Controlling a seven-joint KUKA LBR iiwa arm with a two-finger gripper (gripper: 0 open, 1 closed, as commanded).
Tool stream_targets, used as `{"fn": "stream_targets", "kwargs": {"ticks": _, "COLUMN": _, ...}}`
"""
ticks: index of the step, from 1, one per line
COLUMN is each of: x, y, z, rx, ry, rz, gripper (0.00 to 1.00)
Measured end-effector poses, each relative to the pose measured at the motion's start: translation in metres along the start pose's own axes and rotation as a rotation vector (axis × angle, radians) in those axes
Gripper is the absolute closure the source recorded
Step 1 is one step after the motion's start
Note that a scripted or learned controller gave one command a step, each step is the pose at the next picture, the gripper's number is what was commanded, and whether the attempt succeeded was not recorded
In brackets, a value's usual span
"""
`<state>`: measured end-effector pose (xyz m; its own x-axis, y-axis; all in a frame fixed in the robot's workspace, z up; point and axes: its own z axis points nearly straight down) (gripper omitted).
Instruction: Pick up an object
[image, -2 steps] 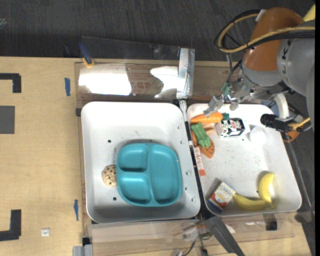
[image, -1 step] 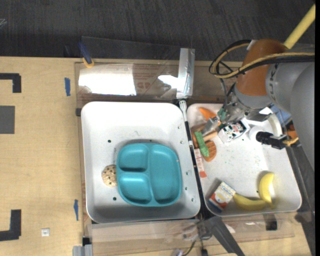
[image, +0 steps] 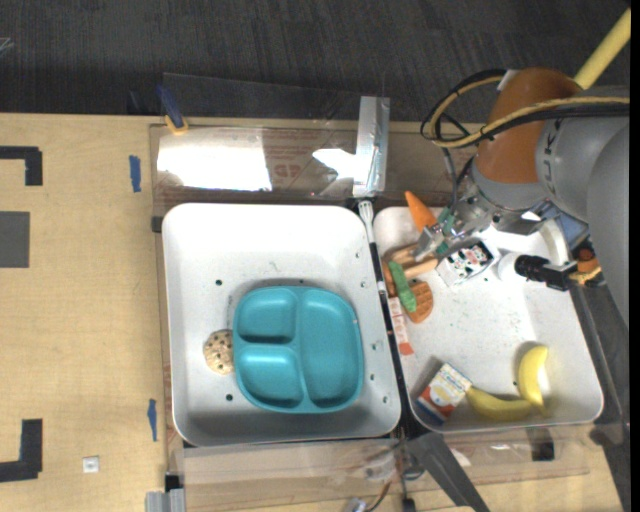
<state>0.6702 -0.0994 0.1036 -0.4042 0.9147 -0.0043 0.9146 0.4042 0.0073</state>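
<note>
With the claw (image: 440, 240) low over the clutter at the right bin's (image: 500, 310) far-left corner, its finger state unreadable, settle on one object there, such as the carrot (image: 420, 212), and centre squarely before you close.

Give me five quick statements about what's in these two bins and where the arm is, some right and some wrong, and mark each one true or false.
1. The teal divided plate lies in the left bin. True.
2. A cookie sits on top of the plate. False: it lies on the bin floor, against the plate's left edge.
3. The banana is in the right bin. True.
4. The gripper hangs over the left bin. False: it is over the right bin's upper left part, near the carrot.
5. The small carton lies beside the banana. True.
</note>
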Motion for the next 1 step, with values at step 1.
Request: {"fn": "stream_targets", "kwargs": {"ticks": 1, "x": 0.0629, "y": 0.0198, "z": -0.0875, "rx": -0.005, "ry": 0.001, "rz": 0.042, "gripper": 1.00}}
